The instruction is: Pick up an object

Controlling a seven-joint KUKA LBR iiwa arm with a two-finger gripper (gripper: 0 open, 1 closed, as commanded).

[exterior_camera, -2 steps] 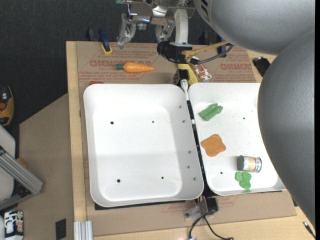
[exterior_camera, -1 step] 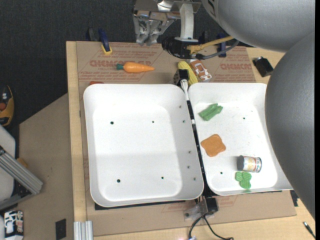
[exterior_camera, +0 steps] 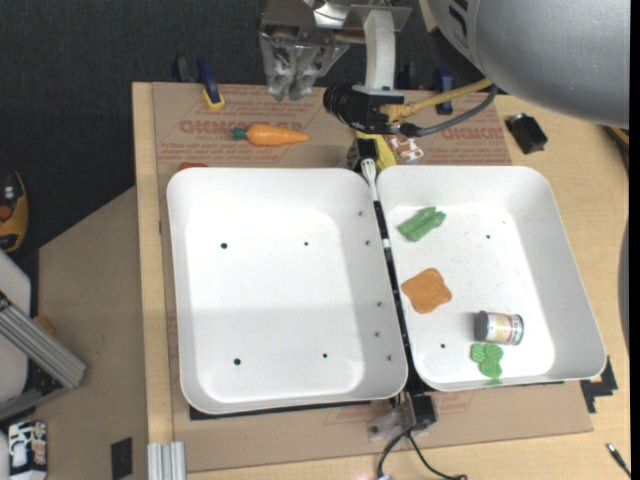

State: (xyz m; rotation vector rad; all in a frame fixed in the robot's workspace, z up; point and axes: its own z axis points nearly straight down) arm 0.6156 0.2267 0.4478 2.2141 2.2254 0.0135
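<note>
My gripper [exterior_camera: 289, 86] hangs high at the back, beyond the far edge of the left bin [exterior_camera: 200, 268], with its fingers close together and nothing between them. An orange toy carrot [exterior_camera: 268, 135] lies on the cardboard just below the gripper, outside both bins. The right bin [exterior_camera: 560, 268] holds a green pea pod [exterior_camera: 421, 224], a flat orange-brown piece [exterior_camera: 427, 291], a small can [exterior_camera: 500, 327] lying on its side, and a green leafy piece [exterior_camera: 488, 359] at the front.
A blue clamp [exterior_camera: 210, 83] grips the cardboard's back edge to the left of the gripper. A small red-and-white item [exterior_camera: 405, 150] sits behind the seam between the bins. Metal framing [exterior_camera: 35, 348] stands off the bench at the left.
</note>
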